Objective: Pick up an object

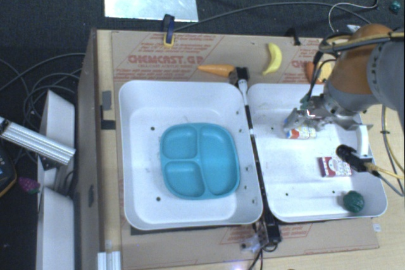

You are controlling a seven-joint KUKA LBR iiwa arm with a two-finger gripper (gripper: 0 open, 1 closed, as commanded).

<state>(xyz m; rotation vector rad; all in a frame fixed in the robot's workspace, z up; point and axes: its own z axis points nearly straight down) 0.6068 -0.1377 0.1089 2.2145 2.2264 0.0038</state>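
My gripper (302, 119) hangs low over the right bin (278, 199), in its upper middle part. Right beneath it lies a small white packet with coloured print (300, 133), touching or nearly touching the fingertips. A red and white carton (333, 167) lies lower right in the same bin, and a dark green ball (354, 201) rests near the bin's lower right corner. The arm's grey body and orange band (354, 66) cover the bin's upper right corner.
The left bin (142, 199) holds a blue divided plate (199, 160). On the cardboard behind the bins lie a yellow banana (273, 58) and an orange carrot (214, 70). A black clip (241, 76) sits where the bins meet. Cables run along the right side.
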